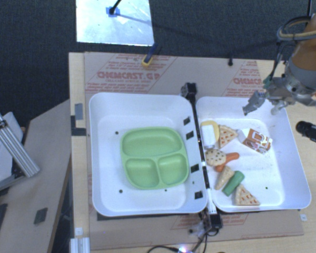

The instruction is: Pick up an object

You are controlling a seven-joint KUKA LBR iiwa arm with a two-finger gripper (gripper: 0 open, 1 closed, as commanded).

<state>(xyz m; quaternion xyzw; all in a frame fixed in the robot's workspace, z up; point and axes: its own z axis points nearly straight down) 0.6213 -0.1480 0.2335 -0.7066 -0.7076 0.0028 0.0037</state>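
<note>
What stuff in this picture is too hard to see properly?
- The hand in the camera view: blurred and small, so its grip state is unclear.
- The arm: cut off by the right edge.
- The small carton: its print is too tiny to read.
- The cracker: the carrot beside it is partly tucked under it.
- The green tray: nothing visible inside its compartments.

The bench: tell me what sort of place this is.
Probably a robotics lab's grasping test station: two white bins side by side, toy food pieces in the right one, a green divided tray in the left, and a robot arm above.
</note>
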